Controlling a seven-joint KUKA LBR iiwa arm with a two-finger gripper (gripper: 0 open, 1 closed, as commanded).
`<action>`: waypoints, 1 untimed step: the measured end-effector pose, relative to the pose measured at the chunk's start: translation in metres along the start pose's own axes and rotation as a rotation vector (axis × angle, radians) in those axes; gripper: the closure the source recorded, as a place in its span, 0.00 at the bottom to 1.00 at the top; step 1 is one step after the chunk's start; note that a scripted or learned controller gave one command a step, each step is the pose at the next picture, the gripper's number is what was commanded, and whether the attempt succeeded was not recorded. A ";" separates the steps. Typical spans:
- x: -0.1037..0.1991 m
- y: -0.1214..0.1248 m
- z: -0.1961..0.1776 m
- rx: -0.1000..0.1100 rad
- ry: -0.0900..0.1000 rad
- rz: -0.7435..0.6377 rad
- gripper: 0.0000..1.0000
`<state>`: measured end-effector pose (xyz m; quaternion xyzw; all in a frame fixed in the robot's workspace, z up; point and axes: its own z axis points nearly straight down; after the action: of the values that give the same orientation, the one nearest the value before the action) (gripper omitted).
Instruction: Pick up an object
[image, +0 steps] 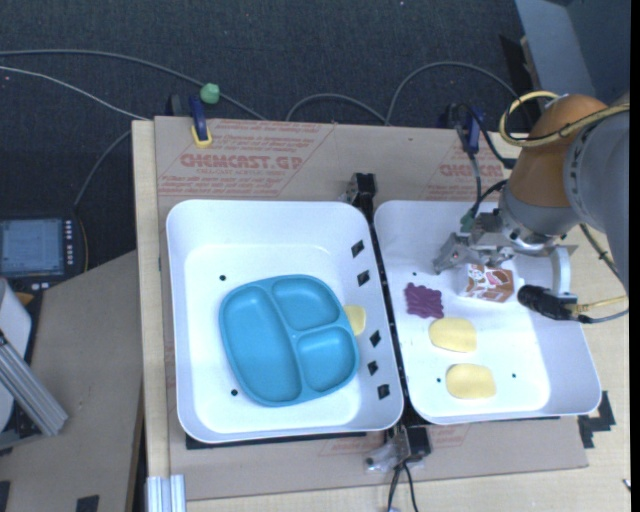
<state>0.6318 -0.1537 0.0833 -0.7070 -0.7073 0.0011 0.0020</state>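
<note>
The grey arm's two-finger gripper (478, 262) hangs low over the right shallow white bin (560, 385) — whether its jaws are apart, I cannot tell. Just beneath lies a small red-and-white printed packet (490, 283), beside a purple lump (424, 299).

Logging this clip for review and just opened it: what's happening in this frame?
The grey arm reaches in from the right, its gripper low over the right bin, directly above a red and white patterned object. Whether it has hold of that object cannot be told. Nearby in that bin lie a purple grape bunch and two yellow pieces. The left bin holds a blue divided tray with a small yellow piece at its right edge.
</note>
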 end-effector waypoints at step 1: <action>0.000 0.002 -0.014 -0.006 0.000 0.000 1.00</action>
<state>0.6335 -0.1536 0.0971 -0.7069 -0.7073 -0.0009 -0.0001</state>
